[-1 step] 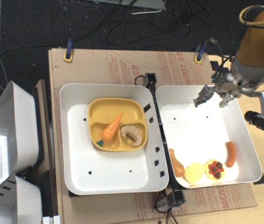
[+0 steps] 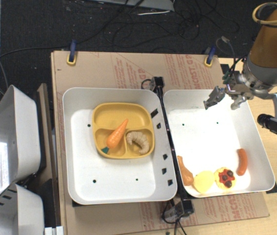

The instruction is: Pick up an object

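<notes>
My gripper point(image 2: 224, 102) hangs over the far end of the right bin point(image 2: 212, 131), its two fingers spread open with nothing between them. Well short of it, along the bin's near edge, lie an orange sausage point(image 2: 242, 161), a small tart with red berries point(image 2: 225, 177), a pale yellow disc point(image 2: 203, 181) and an orange strip point(image 2: 184, 171). In the left bin point(image 2: 80, 170) a yellow divided plate point(image 2: 101, 115) holds a carrot point(image 2: 117, 133) and a pale curled shrimp point(image 2: 138, 141).
The grey arm with its orange band point(image 2: 270, 38) reaches in from the upper right. A black divider with clips point(image 2: 162, 131) runs between the bins. Cables lie on the dark floor behind the bench, and white containers point(image 2: 9, 141) stand at the left.
</notes>
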`<action>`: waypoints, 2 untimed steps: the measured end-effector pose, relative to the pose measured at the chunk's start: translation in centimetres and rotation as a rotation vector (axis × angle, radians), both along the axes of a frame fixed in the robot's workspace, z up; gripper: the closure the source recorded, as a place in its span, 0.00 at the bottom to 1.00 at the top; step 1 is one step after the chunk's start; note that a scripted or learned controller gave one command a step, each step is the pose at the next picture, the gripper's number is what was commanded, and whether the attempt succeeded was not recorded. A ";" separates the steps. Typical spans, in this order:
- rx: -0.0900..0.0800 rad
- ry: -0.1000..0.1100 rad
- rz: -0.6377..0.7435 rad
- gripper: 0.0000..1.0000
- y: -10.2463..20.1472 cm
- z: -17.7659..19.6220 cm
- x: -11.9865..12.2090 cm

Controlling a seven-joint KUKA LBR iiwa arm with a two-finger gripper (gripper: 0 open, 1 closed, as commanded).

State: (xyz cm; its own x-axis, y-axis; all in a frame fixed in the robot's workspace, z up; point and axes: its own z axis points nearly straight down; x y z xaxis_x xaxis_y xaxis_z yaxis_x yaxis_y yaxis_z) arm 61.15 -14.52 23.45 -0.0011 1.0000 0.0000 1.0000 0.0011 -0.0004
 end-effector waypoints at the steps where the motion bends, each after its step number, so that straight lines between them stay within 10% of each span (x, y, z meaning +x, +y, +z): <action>1: 0.000 0.002 -0.002 0.00 0.2 -4.3 -0.1; 2: 0.000 0.003 -0.003 0.00 -0.3 -8.9 -0.8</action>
